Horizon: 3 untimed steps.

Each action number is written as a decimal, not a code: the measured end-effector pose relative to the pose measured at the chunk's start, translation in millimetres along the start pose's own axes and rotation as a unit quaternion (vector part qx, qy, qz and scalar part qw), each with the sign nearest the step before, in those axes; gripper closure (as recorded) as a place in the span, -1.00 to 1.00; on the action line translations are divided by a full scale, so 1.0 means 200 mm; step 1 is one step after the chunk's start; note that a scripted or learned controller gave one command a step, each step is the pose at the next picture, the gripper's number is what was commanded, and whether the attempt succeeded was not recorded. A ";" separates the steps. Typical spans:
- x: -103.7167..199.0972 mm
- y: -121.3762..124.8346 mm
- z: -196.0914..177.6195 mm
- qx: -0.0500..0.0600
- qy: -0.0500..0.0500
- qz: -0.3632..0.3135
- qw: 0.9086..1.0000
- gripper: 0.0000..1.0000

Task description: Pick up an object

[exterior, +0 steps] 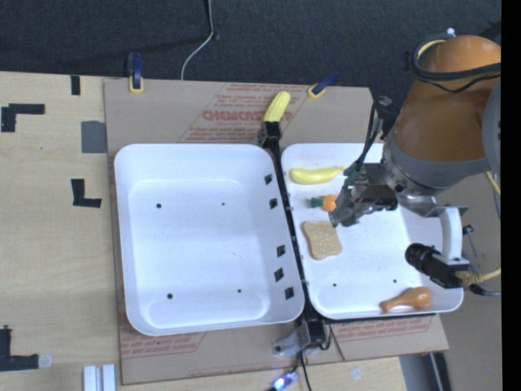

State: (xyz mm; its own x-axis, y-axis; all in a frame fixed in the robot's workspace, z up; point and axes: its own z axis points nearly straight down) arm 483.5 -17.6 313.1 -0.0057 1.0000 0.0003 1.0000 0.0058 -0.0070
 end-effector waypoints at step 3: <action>0.01 0.00 -0.14 0.002 0.000 -0.002 1.000 1.00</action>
State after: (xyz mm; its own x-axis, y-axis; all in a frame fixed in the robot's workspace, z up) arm 483.7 -16.2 341.0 -0.0102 0.9999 0.0004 0.9999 0.0102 -0.0120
